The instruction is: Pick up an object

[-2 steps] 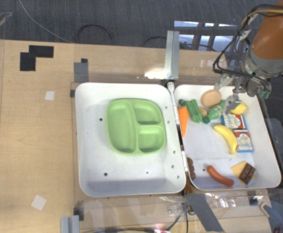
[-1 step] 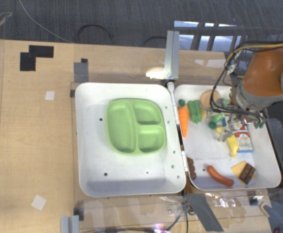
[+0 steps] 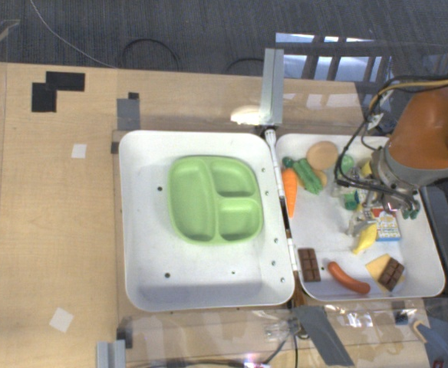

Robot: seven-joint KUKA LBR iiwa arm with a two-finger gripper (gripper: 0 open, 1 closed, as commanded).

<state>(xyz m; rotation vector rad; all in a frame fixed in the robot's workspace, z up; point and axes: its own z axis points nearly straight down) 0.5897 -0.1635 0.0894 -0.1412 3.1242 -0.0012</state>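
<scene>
I count two white bins: the left bin [image 3: 140, 282] bears one green divided plate [image 3: 213, 198]; the right bin [image 3: 423, 274] holds two chocolate bars, one sausage [image 3: 348, 277], one carrot [image 3: 289, 192] (all lying loose). My arm [image 3: 427, 133] hangs over the right bin, gripper [image 3: 371, 215] low above a yellow toy [image 3: 364, 238]; grip state I cannot tell.

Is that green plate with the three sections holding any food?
Empty. The green divided plastic plate in the left white bin shows bare green compartments.
</scene>
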